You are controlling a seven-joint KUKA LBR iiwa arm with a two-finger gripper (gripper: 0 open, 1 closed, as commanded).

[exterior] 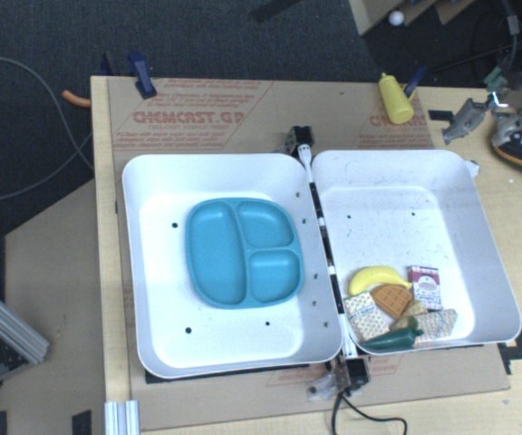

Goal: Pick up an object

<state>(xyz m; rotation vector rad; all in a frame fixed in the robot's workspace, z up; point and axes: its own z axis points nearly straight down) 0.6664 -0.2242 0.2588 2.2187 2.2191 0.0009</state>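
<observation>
Two shallow white bins sit side by side on the desk (243,107), which is covered by a brown cardboard sheet with red print. A blue clamp (140,75) at the far left corner probably pins that sheet down. The left bin (143,243) holds one light blue plastic plate with three compartments (243,250), lying flat near its middle. The right bin (442,188) holds the things to pick, all crowded into its near left corner, touching or overlapping. This suggests they slid or were dropped there together. About six can be counted: one yellow toy banana (376,279), one brown waffle-like piece (392,299), one small red and white box (424,288), one dark green toy pepper (392,338) and two pale patterned packets (362,314). One yellow bottle-shaped object (394,100) lies on the cardboard beyond the bins. A grey metal part at the upper right looks like the gripper (465,120), well apart from the heap; whether it is apart or together cannot be told.
</observation>
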